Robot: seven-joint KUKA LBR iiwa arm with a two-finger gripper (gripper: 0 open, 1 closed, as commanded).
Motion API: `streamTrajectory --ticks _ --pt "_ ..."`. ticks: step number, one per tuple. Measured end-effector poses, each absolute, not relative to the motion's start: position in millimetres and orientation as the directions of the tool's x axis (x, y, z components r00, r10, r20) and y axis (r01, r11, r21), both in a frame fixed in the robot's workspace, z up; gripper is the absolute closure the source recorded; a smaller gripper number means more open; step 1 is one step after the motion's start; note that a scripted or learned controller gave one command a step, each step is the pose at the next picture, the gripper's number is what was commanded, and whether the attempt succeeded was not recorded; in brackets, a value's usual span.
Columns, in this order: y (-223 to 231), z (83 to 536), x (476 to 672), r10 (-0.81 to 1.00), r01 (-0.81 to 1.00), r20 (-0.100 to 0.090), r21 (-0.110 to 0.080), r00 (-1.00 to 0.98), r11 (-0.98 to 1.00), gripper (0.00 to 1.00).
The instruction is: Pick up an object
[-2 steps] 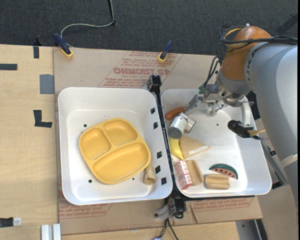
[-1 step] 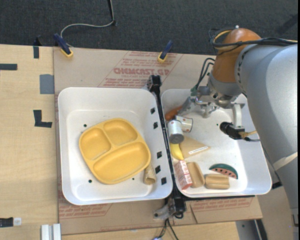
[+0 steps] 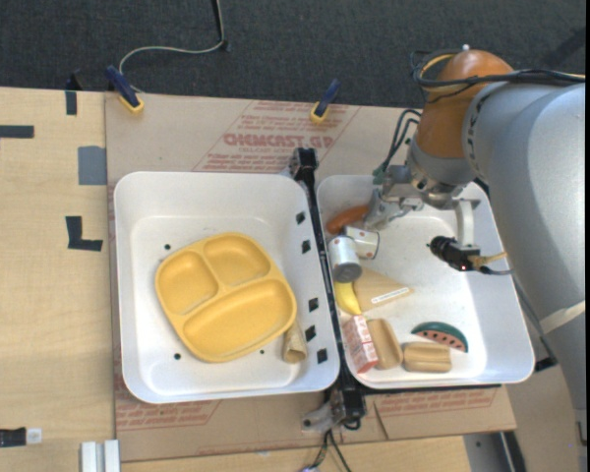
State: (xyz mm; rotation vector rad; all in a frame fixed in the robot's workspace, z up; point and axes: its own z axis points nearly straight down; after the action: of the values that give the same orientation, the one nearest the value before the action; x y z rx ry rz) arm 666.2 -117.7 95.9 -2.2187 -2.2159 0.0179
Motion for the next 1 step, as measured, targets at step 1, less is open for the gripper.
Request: streamTrajectory --ticks 1 --pt "-122.7 96.0 664.8 1.000 1.000 -0.013 -0.015 0.004 -0.004 0.00"
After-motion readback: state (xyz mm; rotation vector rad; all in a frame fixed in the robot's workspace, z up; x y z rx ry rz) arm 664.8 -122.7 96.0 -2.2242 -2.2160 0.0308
